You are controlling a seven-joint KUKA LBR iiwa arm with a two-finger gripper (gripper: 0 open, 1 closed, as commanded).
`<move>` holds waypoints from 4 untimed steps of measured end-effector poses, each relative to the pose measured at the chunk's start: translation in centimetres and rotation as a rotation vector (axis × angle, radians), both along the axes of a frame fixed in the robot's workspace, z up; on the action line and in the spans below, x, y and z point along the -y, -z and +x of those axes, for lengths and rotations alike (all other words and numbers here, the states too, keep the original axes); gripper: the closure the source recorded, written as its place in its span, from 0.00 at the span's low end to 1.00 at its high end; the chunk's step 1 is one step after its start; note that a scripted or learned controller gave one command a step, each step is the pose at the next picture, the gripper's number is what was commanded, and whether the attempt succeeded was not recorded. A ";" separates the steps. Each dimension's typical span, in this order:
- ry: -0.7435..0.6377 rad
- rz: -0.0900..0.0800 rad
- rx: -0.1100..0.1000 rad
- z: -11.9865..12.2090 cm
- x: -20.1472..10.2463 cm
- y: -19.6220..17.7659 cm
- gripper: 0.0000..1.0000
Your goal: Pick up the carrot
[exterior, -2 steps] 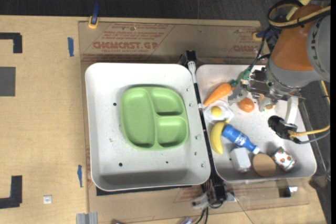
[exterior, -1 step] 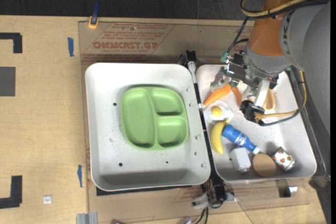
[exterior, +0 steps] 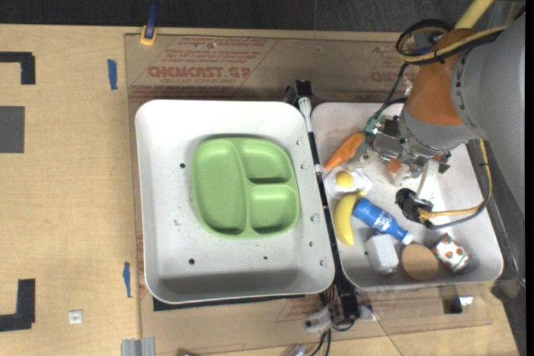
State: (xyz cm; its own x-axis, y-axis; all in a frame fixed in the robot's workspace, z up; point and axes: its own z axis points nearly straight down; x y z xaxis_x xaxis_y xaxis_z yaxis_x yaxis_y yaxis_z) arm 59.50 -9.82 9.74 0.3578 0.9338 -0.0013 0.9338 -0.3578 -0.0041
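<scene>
Camera view looks down at a slant on two shallow white bins set side by side on a cardboard-covered bench. Left bin (exterior: 158,204) holds a green divided plate (exterior: 246,184) lying flat near its middle. Right bin (exterior: 488,250) holds a clutter of small things: the carrot (exterior: 345,151) lies tilted in the upper left part, close to the wall between the bins, its thick end pointing up and right toward the arm. Below it sits a small white and yellow piece (exterior: 346,178), then a banana (exterior: 343,218), a blue bottle (exterior: 380,220) beside it, a brown round thing (exterior: 420,261) and a white spotted cube (exterior: 451,253) near the lower edge. The grey arm with its orange band reaches in from the right, and the gripper (exterior: 400,152) hangs low over the bin just right of the carrot; whether it is apart or together I cannot tell, and nothing is seen clamped in it
</scene>
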 end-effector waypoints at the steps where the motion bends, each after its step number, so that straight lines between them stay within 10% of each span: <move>1: 0.117 0.002 0.012 7.3 -7.3 -9.2 0.00; 3: 0.020 0.000 -0.008 0.3 0.3 -1.6 0.00; 4: 0.231 -0.003 -0.042 3.6 -0.1 0.9 0.00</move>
